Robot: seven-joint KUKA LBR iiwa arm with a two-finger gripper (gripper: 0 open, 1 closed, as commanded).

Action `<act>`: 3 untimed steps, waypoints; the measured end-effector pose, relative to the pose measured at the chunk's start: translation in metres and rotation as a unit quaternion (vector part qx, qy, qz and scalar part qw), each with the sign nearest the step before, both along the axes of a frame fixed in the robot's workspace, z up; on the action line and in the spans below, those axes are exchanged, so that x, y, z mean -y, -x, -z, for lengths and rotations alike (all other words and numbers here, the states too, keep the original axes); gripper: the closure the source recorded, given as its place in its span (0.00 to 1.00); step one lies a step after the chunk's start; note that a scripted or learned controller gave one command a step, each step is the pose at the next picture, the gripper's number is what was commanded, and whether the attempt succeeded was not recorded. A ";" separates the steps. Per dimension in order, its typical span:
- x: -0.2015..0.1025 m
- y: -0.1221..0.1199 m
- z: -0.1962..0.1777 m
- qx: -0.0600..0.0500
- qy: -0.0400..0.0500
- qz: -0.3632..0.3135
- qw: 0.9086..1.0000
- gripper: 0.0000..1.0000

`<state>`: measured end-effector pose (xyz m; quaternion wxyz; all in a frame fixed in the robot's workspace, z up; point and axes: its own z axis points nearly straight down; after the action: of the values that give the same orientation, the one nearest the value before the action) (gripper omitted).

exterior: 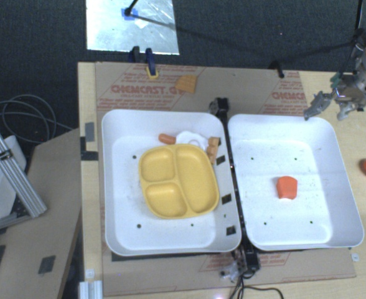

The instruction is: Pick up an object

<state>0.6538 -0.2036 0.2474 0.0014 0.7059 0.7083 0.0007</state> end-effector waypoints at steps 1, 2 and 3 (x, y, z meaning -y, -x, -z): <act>0.002 0.022 0.170 -0.003 -0.001 0.001 1.000 0.00; -0.039 0.078 0.163 -0.003 -0.002 0.001 1.000 0.00; -0.037 0.116 0.163 -0.003 -0.001 0.002 1.000 0.00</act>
<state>0.5376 -0.1665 0.0841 -0.0013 0.7072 0.7070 -0.0006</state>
